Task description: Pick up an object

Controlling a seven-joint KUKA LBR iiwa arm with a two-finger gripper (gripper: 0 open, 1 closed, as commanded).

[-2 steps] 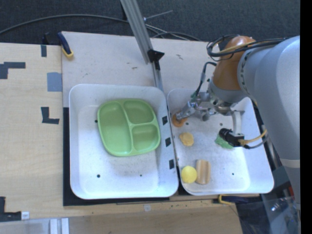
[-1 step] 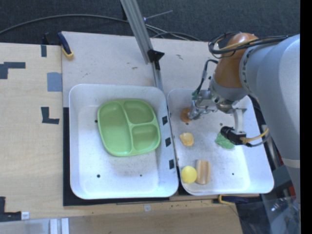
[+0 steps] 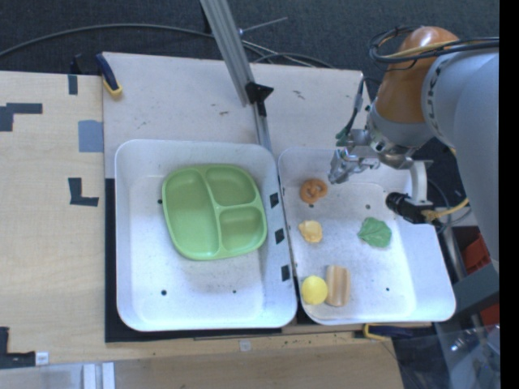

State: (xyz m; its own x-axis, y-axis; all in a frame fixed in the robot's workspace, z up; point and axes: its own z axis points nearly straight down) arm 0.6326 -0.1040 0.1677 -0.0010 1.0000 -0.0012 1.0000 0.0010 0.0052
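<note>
While one green tray (image 3: pixel 215 211) sits left, five foods lie right.

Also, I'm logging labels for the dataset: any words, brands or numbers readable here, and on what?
None can be read: no text shows on the green tray, the white bins, the food items or the arm. The grey tape patches on the bench are blank.

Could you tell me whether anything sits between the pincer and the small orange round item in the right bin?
Nothing visible does. The pincer hangs just right of the small orange round item, with bare white bin floor between them; the other items lie nearer the camera.
</note>
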